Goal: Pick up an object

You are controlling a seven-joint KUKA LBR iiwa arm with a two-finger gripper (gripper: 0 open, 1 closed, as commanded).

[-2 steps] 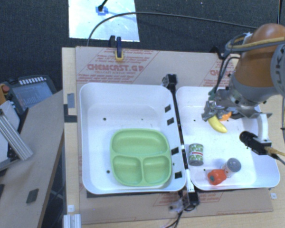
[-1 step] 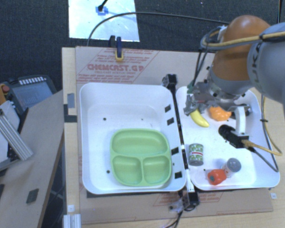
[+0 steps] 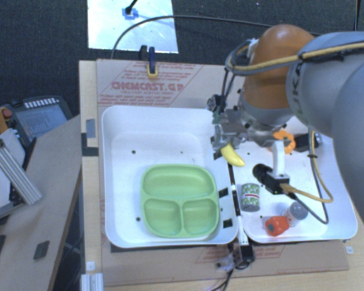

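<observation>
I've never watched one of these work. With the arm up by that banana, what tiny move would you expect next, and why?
Probably a short lift straight up. The gripper sits right over the banana, at the divide between the two bins, and the banana's top end reaches up under it. Whether it is really gripped I cannot tell, so a slow lift would show that. The green tray lies apart.

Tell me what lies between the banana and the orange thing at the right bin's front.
In the camera view, between the banana and the orange object stands a small green-and-white can.

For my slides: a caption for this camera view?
Gripper above a banana at the bins' divider; green tray in left bin.
</observation>
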